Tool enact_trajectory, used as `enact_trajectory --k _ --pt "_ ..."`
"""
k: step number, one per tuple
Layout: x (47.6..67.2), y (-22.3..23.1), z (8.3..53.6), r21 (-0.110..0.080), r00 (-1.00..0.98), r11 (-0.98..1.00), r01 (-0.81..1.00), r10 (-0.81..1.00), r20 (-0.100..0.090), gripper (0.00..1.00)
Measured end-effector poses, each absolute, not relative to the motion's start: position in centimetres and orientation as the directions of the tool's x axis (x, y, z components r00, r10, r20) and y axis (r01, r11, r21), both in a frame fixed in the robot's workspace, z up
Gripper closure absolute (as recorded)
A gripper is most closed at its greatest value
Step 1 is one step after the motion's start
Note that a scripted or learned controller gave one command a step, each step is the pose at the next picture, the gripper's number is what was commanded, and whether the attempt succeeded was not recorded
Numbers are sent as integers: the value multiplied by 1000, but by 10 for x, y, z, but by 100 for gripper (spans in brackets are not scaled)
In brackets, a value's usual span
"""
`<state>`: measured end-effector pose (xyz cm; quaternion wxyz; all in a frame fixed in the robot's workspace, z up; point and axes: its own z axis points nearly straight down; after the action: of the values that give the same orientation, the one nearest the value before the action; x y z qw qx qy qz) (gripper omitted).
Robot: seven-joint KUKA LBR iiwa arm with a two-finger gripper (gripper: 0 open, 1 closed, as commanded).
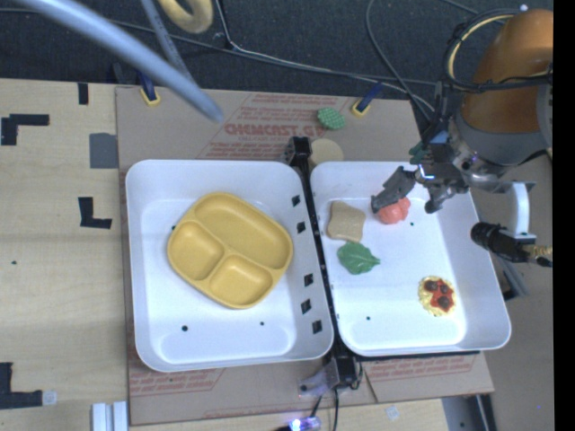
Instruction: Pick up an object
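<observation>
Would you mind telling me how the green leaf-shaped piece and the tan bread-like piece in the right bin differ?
The green leaf-shaped piece is flat with an irregular, pointed outline; the tan bread-like piece is blockier and roughly square. The green leaf-shaped piece lies nearer the camera; the tan bread-like piece sits just behind it, closer to the divider between the bins. The bread-like piece looks a little larger. Both rest loose on the floor of the right white bin.

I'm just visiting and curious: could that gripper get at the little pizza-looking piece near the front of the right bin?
Probably yes. The pizza piece lies alone on the bin floor, apart from the green leaf, with nothing over it. The gripper hangs over the same bin, by the red piece.
</observation>
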<state>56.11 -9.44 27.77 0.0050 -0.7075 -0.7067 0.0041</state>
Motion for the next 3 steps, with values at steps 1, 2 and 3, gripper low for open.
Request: enact_trajectory --k 1,2,3 --pt "563 -94 284 -1 -2 2 1000 1000 0 0" --pt "571 -94 235 -5 -1 1 1000 1000 -1 0" --pt "573 -96 179 -6 -1 1 1000 1000 -1 0"
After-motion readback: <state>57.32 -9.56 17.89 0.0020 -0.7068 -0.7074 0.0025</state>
